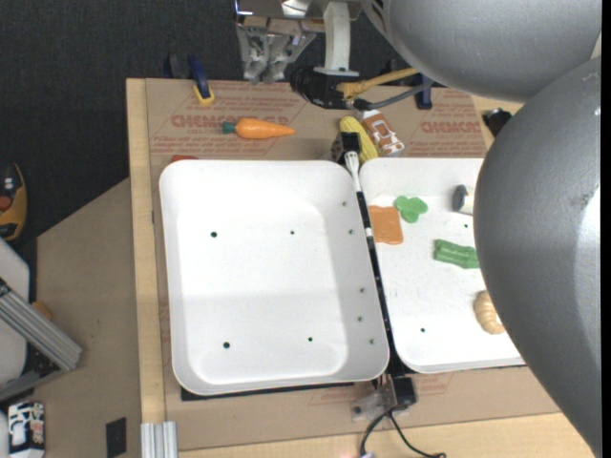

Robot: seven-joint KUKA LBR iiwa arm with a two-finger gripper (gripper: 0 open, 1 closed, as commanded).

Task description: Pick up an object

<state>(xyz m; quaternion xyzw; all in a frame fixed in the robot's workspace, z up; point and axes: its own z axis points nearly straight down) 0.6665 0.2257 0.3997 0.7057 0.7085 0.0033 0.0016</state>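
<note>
Camera view: the gripper (pixel 264 58) hangs high beyond the bins' far edge; whether it is spread or pressed together cannot be told. Nothing appears lifted. The candidate objects, among them an orange block (pixel 386 224) and green piece (pixel 455 254), lie in the right bin (pixel 430 351). The pick seems outstanding.

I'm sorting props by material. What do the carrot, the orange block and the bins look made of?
The carrot looks like moulded plastic: smooth, evenly orange, with a green stub. The orange block in the right bin looks matte and flat, perhaps foam or plastic; the view leaves it open. Both bins, including the left bin, look like thin formed white plastic, faintly glossy with rounded rims.
</note>
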